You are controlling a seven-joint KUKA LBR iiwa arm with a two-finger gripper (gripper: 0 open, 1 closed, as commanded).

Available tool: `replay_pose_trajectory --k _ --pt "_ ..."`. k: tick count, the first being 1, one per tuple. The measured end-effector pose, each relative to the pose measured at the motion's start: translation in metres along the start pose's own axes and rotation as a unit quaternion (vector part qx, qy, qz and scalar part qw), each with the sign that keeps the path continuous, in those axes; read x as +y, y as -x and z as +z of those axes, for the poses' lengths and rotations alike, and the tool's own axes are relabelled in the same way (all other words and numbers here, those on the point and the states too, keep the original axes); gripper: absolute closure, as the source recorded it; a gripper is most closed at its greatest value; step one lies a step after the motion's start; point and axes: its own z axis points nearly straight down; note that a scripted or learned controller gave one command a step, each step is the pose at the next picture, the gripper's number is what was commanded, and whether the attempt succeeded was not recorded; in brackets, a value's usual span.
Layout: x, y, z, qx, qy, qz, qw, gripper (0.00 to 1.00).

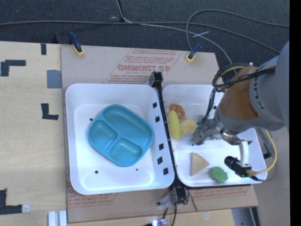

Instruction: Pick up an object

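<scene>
**Plastic, cardboard, wood**

Smooth, faintly glossy white plastic for both bins (75,126). Matt blue plastic on the divided plate (121,134). Printed brown cardboard (141,65) underneath, dull and flat, over pale, wood-look bench top (28,126). Waxy yellow banana (174,125); bumpy, rough green piece (218,174). Smooth grey arm casing (277,93), satin orange band (237,100).

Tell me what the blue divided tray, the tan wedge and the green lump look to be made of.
Blue divided tray: likely molded plastic, smooth with a faint sheen and rounded compartments. Tan wedge: matte, flat color, probably plastic or foam toy food; the view leaves it open. Green lump: bumpy, dull surface, perhaps rubbery plastic, too small to tell. Both small items lie in the right white bin.
</scene>
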Motion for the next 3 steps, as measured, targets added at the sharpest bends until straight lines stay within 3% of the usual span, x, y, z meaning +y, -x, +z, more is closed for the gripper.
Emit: replay_pose_trajectory --k 3 --pt "-0.006 -0.019 -0.137 0.000 0.001 0.000 1.0000 1.00"
